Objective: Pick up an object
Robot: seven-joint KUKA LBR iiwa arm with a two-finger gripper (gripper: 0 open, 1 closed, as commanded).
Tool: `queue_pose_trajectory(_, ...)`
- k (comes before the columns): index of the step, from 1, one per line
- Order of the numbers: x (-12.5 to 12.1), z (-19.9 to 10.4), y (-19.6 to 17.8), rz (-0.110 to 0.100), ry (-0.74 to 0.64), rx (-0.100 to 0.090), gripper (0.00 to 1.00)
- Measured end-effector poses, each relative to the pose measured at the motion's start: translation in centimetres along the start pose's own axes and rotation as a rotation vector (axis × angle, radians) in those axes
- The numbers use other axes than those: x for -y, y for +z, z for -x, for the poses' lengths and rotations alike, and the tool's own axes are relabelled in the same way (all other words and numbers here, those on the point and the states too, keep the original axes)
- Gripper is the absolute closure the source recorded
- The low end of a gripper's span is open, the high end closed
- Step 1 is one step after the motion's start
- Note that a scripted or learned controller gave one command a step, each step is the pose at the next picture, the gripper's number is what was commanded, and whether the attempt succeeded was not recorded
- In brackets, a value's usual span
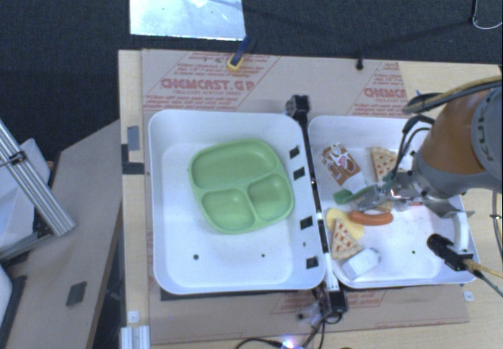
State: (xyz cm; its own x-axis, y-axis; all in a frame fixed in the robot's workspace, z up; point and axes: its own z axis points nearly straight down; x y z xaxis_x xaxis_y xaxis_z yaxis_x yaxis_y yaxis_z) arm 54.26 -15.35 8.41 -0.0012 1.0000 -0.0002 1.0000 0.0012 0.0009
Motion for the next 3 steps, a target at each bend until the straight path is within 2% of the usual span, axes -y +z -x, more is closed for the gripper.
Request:
queue_pose_trajectory(1,0.0,0.0,-1.1,0.001,0.001,0.000,1.00)
queue_pose_trajectory(3,1.2,-0.4,-12.7,0.006,-0.003,0.002,1.00)
